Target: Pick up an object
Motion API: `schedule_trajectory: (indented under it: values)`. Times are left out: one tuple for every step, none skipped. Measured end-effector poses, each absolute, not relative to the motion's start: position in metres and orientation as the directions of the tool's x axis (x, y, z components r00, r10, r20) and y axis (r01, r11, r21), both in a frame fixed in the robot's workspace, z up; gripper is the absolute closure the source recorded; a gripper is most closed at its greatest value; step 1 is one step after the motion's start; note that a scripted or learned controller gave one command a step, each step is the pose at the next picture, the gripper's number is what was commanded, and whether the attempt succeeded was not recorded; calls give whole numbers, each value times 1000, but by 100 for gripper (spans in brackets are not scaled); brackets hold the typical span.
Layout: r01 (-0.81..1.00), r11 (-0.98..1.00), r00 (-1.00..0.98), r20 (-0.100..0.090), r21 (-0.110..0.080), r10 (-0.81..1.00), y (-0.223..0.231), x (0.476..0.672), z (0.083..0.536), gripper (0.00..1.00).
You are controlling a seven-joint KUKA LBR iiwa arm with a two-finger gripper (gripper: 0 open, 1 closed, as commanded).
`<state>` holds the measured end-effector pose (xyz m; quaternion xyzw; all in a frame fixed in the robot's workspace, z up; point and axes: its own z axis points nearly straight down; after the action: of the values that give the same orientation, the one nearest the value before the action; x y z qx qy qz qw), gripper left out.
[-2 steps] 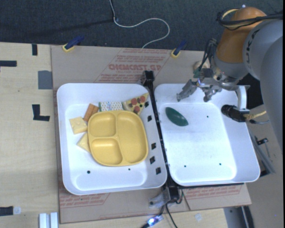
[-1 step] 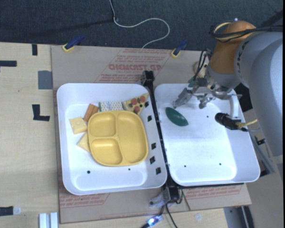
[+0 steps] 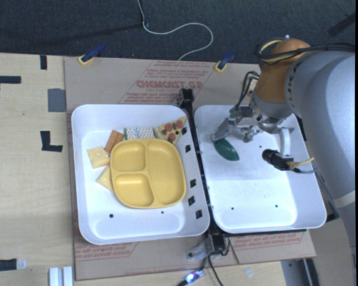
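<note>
1. As we look down on the bench, we see two shallow white bins side by side — the left bin crowded, the right bin nearly bare.
2. We pick out the arm reaching in from the right, grey and bulky, with its orange band sitting above the wrist.
3. We find the gripper low over the upper left part of the right bin, just above a dark green object.
4. That green object is small and oval; it lies on the right bin's floor, close to the wall shared with the left bin, and the gripper's tip is at or touching its upper end.
5. Whether the fingers are spread or pinching, we cannot tell — the wrist hardware blocks our sight of them, and nothing shows clearly between them.
6. A small black part with a cable hangs off the arm, to the right of the green object.
7. Over in the left bin we see a yellow divided plate with three compartments, lying flat.
8. Around the plate's upper and left edges sit several pieces: a pale yellow square, an orange-brown block and a pizza-like toy slice.
</note>
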<state>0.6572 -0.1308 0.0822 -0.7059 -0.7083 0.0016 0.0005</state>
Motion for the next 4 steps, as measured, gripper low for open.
schedule_trajectory:
  values:
    - [1000,4,-4,-1,-1,1000,-130,658,95,100]
    - [1000,2,-2,0,5,1000,-125,663,157,100]
    - [1000,2,-2,0,4,1000,-123,666,200,100]
    - [1000,2,-2,0,2,1000,-122,666,226,100]
